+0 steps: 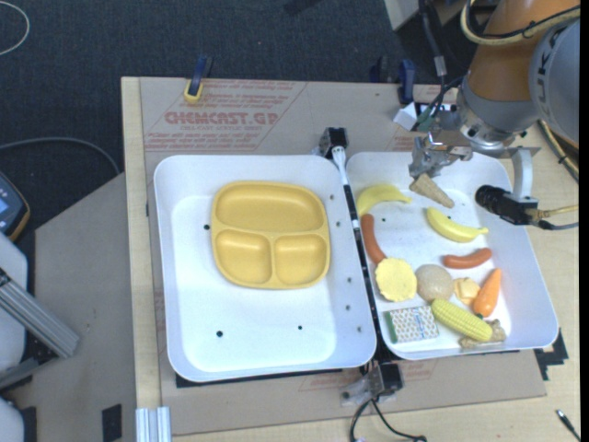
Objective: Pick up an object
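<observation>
While the pincer hangs just above it, jaw state unclear, the tan wedge lies tapered and pale.

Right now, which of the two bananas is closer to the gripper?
The banana by the divider, at the bin's top left, looks slightly closer to the gripper. The other banana lies further down, right of the tan wedge.

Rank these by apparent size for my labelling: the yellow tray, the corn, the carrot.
1. Yellow tray, by far the largest.
2. Corn.
3. Carrot, only slightly smaller than the corn.
</observation>
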{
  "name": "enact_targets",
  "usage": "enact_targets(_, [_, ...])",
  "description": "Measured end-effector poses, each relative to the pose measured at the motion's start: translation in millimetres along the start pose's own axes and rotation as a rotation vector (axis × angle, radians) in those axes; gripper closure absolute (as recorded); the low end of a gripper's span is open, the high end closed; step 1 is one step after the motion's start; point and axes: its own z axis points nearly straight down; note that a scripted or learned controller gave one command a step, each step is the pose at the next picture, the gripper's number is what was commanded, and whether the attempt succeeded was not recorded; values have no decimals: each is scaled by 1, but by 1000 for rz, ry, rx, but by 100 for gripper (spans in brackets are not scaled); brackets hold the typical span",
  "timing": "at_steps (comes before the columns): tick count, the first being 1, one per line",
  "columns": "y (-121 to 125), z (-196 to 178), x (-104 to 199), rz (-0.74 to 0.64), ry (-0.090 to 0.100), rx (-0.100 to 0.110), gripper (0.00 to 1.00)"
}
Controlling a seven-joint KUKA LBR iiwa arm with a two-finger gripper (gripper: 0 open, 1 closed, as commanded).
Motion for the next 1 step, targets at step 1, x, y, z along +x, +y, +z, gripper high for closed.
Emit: enact_targets(1, [1, -23, 0, 0, 0, 1, 100])
